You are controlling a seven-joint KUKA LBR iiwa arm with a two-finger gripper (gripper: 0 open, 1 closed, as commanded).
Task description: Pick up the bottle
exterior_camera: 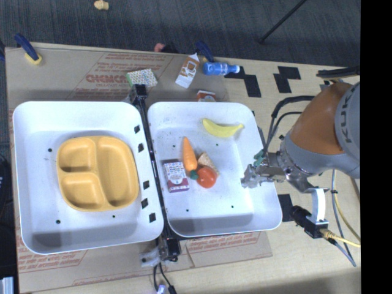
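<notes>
While the bottle (219, 68) lies on the cardboard-covered bench (92, 72), the pincer (252, 177), state unclear, hovers apart.

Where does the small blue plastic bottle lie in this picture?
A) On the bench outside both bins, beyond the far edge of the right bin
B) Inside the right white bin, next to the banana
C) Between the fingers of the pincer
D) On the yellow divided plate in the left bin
A: the small blue plastic bottle lies on its side on the cardboard-covered bench, beyond the far rim of the right white bin, apart from the pincer.
</notes>
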